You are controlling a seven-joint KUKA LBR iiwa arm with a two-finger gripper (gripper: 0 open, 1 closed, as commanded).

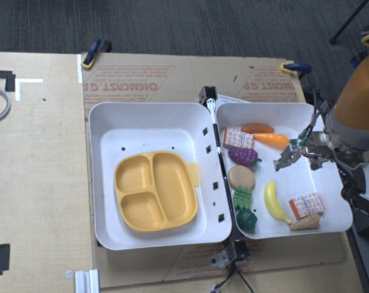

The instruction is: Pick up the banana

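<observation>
The yellow banana [273, 201] lies in the right bin [330, 223], near its front, curving from the middle toward the front right. My gripper [288, 155] hangs over the middle of this bin, up and to the right of the banana and apart from it. It sits just below the orange carrot [271, 140]. Nothing shows in the gripper's grasp.
The right bin also holds a red sausage [257, 128], a small carton [237, 138], purple grapes [243, 155], a beige round piece [241, 177], green vegetables [244, 207], another carton [305, 204] and a cone [305, 223]. The left bin [105, 163] holds a yellow divided plate [155, 190].
</observation>
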